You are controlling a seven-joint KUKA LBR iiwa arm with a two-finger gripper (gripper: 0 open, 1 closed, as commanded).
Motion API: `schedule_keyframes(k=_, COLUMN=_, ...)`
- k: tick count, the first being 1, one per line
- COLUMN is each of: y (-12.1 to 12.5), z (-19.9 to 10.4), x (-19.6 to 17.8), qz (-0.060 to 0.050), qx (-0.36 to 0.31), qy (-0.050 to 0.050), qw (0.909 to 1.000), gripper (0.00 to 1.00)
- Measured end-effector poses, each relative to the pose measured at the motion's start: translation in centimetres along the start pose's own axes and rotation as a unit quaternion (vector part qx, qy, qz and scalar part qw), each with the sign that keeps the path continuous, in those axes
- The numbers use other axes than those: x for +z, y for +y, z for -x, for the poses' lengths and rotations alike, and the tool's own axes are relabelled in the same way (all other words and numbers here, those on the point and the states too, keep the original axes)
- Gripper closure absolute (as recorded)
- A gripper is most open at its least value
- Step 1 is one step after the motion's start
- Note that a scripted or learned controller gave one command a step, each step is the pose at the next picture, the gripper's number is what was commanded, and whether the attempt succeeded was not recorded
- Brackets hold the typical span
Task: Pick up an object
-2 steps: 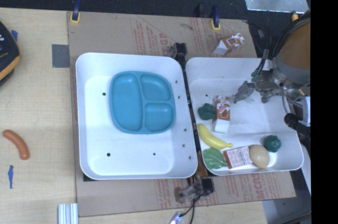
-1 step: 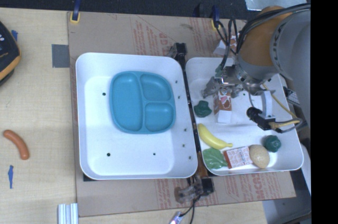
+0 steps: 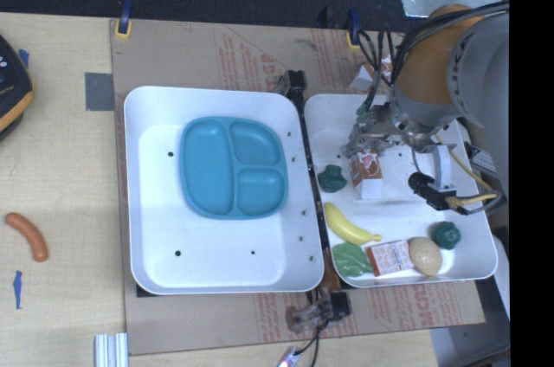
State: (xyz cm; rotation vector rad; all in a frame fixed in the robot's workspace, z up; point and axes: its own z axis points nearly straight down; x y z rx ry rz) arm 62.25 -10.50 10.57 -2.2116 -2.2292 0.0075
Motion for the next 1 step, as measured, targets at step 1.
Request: schedule_keyframes(k=1, y=-1.42, z=-6.35, x=-8.68, qz=0.001, qx=0.001, qy=0.001, qw=1.0000, gripper=1.00)
